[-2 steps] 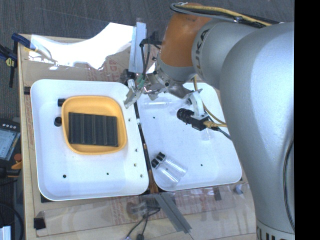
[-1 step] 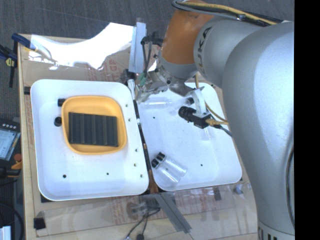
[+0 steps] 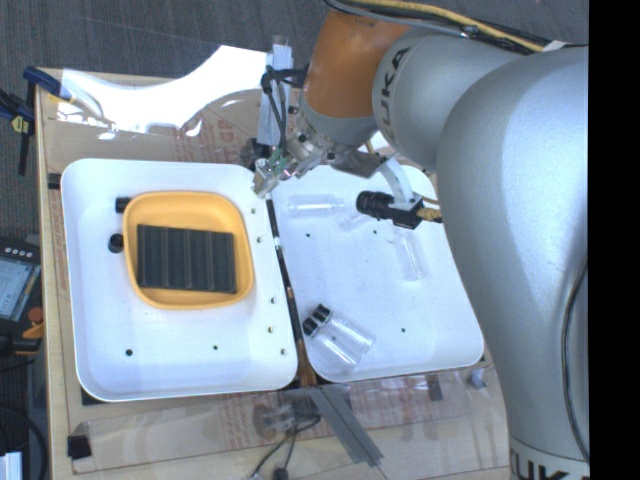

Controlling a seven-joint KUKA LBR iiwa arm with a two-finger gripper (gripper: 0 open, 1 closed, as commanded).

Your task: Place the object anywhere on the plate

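Note:
A yellow plate (image 3: 190, 213) with a dark ribbed centre (image 3: 187, 258) lies in the left bin (image 3: 100, 348). In the right bin (image 3: 440, 318), near its front left corner, a clear plastic cup (image 3: 342, 341) lies on its side, and a small black piece (image 3: 317, 318) touches its left end. My gripper (image 3: 268, 174) hangs at the far end of the divider between the bins, just beyond the plate's far right corner and well away from the cup. I see nothing held in it.
Two faint clear plastic pieces lie in the right bin, one at the back (image 3: 312, 206) and one towards the middle right (image 3: 410, 258). Two small black things (image 3: 121, 206) sit against the plate's left rim. My arm covers the right bin's right side.

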